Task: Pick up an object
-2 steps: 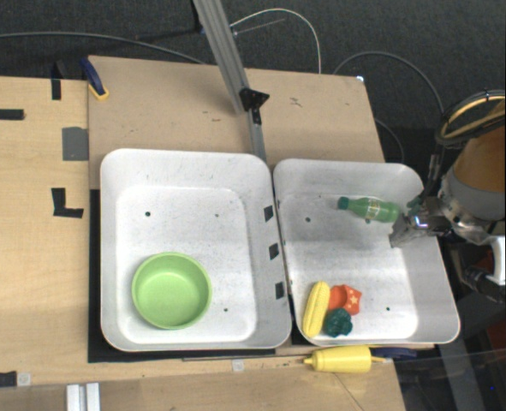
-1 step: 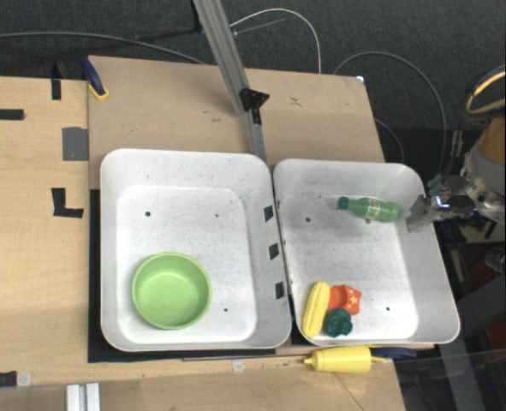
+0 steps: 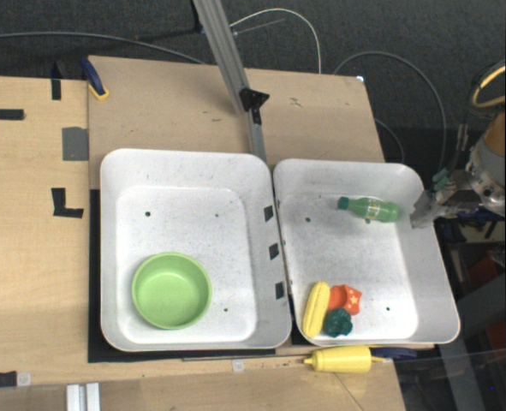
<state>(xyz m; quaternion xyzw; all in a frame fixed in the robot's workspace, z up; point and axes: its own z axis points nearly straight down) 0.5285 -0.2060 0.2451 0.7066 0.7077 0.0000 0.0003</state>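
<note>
The right bin (image 3: 424, 306) holds a green bottle (image 3: 370, 208) lying on its side near the far edge. At its near left corner lie a yellow oblong toy (image 3: 315, 308), a small orange-red piece (image 3: 346, 298) and a dark green piece (image 3: 338, 322), all close together. My gripper (image 3: 430, 207) hangs at the right bin's right rim, just right of the green bottle and apart from it. Nothing is seen held in it.
The left bin (image 3: 184, 178) holds a light green bowl (image 3: 172, 290) at its near left. A yellow bottle (image 3: 342, 360) lies on the bench just in front of the right bin. A grey metal pole (image 3: 227, 45) slants in from the top toward the bins' shared edge.
</note>
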